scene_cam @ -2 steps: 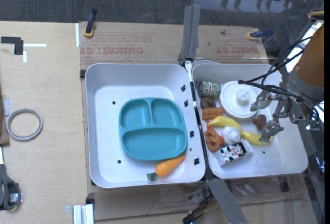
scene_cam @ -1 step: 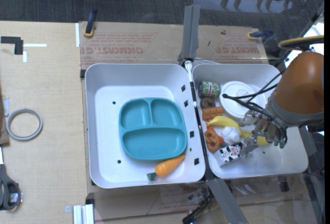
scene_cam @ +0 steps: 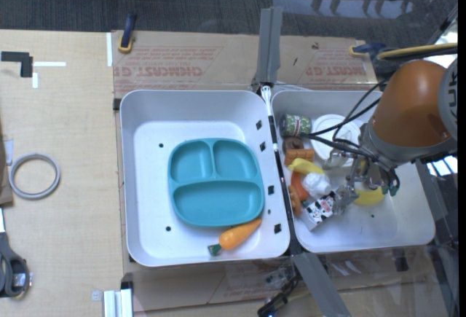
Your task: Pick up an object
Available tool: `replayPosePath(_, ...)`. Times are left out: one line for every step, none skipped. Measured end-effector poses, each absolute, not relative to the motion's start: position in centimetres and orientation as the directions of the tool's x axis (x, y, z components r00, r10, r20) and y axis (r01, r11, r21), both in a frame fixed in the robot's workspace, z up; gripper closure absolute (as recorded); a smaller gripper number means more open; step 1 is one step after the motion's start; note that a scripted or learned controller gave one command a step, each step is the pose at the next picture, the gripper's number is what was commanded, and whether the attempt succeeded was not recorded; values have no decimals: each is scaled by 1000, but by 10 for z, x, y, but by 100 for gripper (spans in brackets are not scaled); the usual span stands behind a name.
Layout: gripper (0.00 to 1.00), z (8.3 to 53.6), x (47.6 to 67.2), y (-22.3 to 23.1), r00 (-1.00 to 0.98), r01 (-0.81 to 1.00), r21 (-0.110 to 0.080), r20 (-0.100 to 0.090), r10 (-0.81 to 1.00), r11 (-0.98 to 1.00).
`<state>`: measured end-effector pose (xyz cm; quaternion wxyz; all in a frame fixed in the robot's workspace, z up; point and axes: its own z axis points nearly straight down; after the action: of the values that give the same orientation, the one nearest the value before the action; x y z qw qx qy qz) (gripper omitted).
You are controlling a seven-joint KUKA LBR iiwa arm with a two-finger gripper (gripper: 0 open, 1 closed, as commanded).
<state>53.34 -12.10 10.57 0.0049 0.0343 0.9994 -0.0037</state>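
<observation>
Claw point(scene_cam: 348, 195) low in right bin point(scene_cam: 408, 232), touching black-and-white toy point(scene_cam: 318, 209); cannot tell its opening; yellow object point(scene_cam: 369, 197) beside.

Left bin point(scene_cam: 138, 184): divided plate point(scene_cam: 215, 182) in middle, carrot point(scene_cam: 239, 234) at its near edge. Right bin point(scene_cam: 408, 224): toys piled at left side point(scene_cam: 309, 184).

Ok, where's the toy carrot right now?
The carrot lies in the left bin, by its front edge, touching the front right corner of the teal divided plate.
</observation>
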Motion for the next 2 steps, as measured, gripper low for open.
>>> replayPosePath(0,106,548,-101,-960,-280,-15,-12,-280,960)
replayPosePath(100,121,551,-100,-959,-282,-18,-20,-283,959)
